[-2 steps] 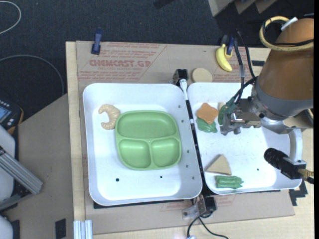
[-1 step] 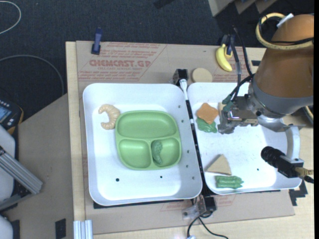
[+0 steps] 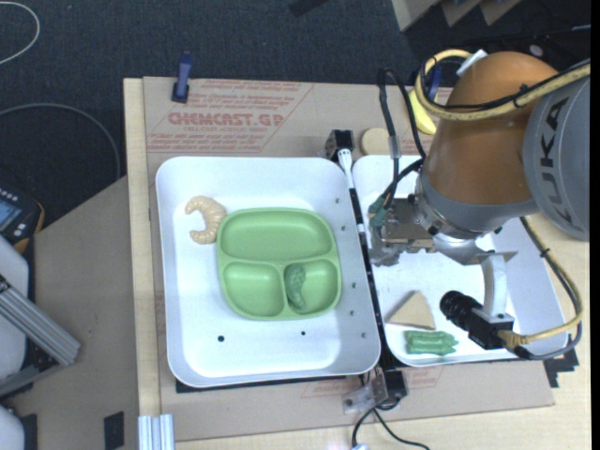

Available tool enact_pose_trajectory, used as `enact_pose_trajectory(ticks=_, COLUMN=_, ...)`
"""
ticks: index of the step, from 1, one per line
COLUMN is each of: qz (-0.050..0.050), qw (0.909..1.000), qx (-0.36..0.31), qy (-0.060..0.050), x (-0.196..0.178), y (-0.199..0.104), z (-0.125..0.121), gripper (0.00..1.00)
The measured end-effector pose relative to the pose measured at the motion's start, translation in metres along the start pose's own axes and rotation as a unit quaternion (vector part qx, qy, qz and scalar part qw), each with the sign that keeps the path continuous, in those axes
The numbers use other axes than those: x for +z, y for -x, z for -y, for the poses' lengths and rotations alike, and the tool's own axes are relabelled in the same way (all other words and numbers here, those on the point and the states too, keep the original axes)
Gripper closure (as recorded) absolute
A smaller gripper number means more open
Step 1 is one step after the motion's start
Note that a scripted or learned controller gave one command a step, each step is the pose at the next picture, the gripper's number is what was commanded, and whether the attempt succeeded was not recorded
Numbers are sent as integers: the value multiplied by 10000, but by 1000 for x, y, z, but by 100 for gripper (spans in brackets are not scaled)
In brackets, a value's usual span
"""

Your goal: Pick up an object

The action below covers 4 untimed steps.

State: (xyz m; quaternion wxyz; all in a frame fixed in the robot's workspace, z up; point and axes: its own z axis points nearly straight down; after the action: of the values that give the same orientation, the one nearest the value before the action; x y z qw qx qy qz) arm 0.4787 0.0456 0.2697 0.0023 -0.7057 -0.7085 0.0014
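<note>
In the left bin [image 3: 178, 279] lies a green divided plate [image 3: 272, 242] with a small green leafy piece [image 3: 300, 287] in its lower right compartment. A tan croissant-shaped piece [image 3: 205, 217] rests beside the plate's upper left corner. The right bin [image 3: 553, 279] holds a tan wedge [image 3: 412, 311] and a green ridged piece [image 3: 431, 343] near its front edge. My gripper [image 3: 387, 236] hangs over the left side of the right bin, above the wedge and close to the wall between the bins. The big orange and grey wrist hides most of it.
The arm's body [image 3: 483, 148] covers the upper half of the right bin. Both bins stand on a cardboard sheet [image 3: 225, 115]. A blue clip [image 3: 182, 78] sits at the sheet's far edge. Cables run along the divider and the back right.
</note>
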Motion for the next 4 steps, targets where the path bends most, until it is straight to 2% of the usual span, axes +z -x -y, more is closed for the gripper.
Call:
enact_pose_trajectory(ticks=2, qz=6, qw=10000, qx=13, qy=37, x=-22, y=2, z=-1, gripper=100)
enact_pose_trajectory(ticks=3, qz=-15, qw=9999, qx=-6, qy=131, x=-180, y=-19, z=-1, gripper=100)
enact_pose_trajectory(ticks=4, qz=3, qw=10000, qx=17, qy=71, x=-221, y=-10, z=0, gripper=100)
